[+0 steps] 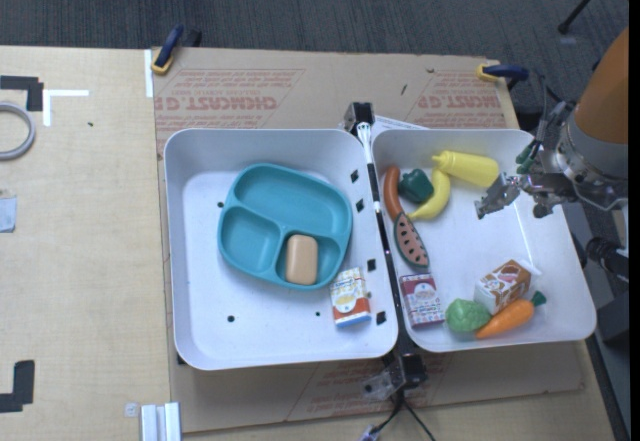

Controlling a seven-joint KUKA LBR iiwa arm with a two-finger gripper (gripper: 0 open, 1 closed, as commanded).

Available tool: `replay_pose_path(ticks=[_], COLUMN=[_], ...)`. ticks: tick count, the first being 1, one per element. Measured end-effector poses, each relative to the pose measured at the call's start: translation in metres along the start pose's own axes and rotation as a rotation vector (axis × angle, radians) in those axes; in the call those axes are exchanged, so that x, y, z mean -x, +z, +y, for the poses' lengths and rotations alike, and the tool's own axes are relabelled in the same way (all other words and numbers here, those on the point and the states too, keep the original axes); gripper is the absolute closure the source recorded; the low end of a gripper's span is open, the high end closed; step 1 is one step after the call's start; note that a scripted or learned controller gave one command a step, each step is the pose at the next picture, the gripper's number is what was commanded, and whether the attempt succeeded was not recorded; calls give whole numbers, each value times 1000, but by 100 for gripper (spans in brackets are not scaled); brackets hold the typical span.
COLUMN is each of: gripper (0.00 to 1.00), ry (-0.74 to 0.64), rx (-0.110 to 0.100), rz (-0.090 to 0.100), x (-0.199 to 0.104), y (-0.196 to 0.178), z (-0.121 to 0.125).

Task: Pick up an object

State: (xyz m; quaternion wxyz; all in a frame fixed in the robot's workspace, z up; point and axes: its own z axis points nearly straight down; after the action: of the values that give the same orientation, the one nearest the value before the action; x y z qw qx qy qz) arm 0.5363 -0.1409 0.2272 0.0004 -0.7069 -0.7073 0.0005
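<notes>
Camera view has the gripper (497, 197) hovering empty, fingers apart, over the right bin (560, 259), mustard bottle (466, 167) and banana (433, 199) just left of it, likely lining up a pick

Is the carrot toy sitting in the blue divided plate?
No, the carrot lies in the right bin; the blue plate holds a tan block.

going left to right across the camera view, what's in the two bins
teal divided plate → bread roll → small juice carton → red carton → green vegetable → carrot, then the gripper at the right bin's far side
</notes>
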Motion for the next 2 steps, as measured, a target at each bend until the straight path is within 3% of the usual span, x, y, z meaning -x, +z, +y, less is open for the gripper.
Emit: replay_pose_path(ticks=[1, 2], gripper=[0, 0], ry=[9, -67], rx=[7, 28], rz=[0, -7], x=[-12, 41], y=[112, 124], z=[-50, -49])
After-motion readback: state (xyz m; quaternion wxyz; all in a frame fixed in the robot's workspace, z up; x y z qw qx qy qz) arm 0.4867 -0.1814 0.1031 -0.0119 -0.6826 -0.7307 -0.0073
